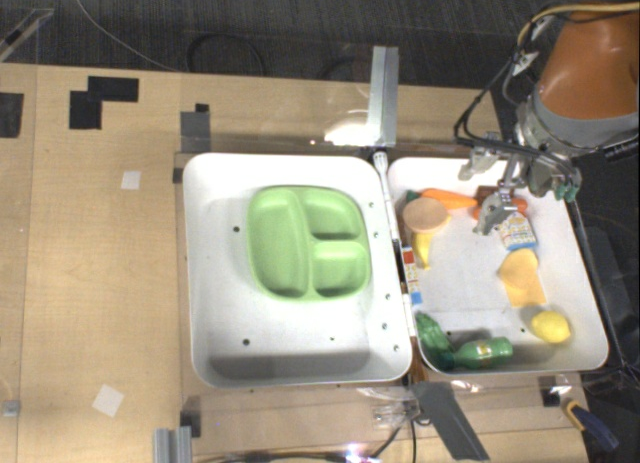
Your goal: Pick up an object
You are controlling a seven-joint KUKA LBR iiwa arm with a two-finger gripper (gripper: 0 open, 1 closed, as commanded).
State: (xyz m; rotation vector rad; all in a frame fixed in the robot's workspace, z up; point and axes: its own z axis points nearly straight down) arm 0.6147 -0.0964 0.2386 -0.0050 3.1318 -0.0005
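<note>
My gripper (494,213) hangs over the back part of the right bin (470,286), under the grey wrist with its orange band. Right beside it lie an orange carrot (447,196) on the left and a small blue-and-white carton (518,235) on the right. A tan round disc (425,215) and a yellow piece (423,248) lie further left. Nearer the front are a yellow-orange wedge (522,279), a lemon (550,326), a green bottle (482,353) and a dark green vegetable (432,331). Nothing shows as held.
The left bin (215,281) holds a green divided plate (308,241). A metal post (384,91) stands behind the wall between the two bins. Cables loop around the wrist at the upper right.
</note>
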